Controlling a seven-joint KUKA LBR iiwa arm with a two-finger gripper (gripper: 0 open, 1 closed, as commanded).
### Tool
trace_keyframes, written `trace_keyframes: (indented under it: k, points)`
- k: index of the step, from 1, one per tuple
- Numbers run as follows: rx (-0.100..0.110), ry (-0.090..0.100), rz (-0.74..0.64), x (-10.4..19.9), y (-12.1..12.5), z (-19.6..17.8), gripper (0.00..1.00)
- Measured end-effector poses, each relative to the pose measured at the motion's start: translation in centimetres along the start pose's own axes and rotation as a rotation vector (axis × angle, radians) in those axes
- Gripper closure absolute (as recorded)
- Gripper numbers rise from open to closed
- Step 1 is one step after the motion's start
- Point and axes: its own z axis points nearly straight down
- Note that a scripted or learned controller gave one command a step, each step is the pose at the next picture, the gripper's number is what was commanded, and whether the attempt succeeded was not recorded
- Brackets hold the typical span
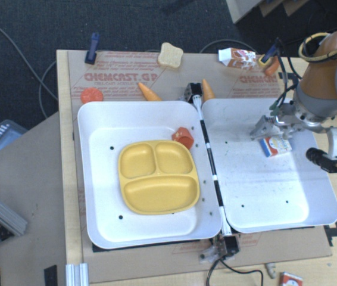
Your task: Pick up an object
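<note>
Carpet, dark blue-grey, surrounds a pale wooden desk whose far part is covered by brown cardboard printed with red letters. On the desk stand two shallow white bins side by side: the left bin holds a yellow three-part plastic plate and, at the plate's far right corner, a small red-orange lump. The right bin holds a small flat carton in white, red and blue, lying in its far right part. The grey arm with the orange band reaches in from the right, and its metal tool hangs just above the carton's far edge; whether it is open or closed I cannot tell. On the cardboard beyond the bins lie a slice of toy bread, an orange toy carrot, a blue clip and a flat red disc.
</note>
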Motion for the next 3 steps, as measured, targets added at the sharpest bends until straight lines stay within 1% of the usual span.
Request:
trace_keyframes:
  k: [1,2,3]
  points:
    - [0.0,0.001,0.0,0.7,-0.9,-1.3,0.0]
    - [0.001,0.001,0.0,1.4,-1.4,1.5,0.0]
    - [-0.003,-0.001,-0.001,-3.9,4.7,0.5,0.0]
